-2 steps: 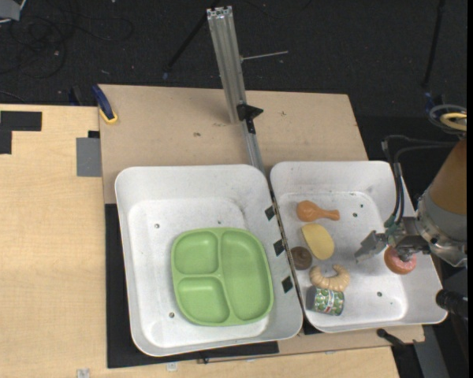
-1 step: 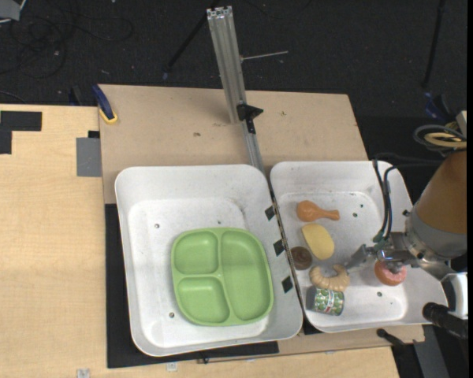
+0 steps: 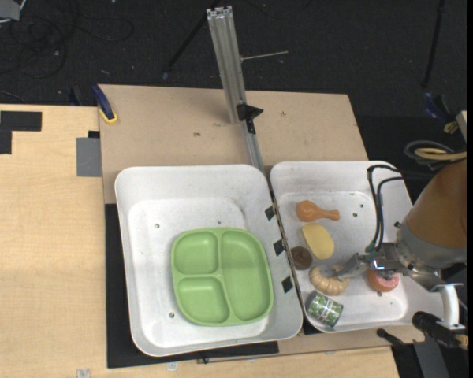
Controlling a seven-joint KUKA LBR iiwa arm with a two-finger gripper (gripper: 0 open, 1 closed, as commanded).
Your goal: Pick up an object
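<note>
We are hovering the claw [image 3: 361, 263] at three o'clock of the shrimp [image 3: 328, 281], its grip we cannot tell; we are advising a centred, slow descent

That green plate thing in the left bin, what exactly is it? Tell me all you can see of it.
The green divided plate looks like smooth, pale green plastic, a rounded rectangle with a raised rim. Ridges split it into three compartments: two at the far side, one wider along the near side. All three look bare. It lies flat on the floor of the left white bin, turned slightly askew, toward the bin's near right part. Nothing else touches it.
</note>
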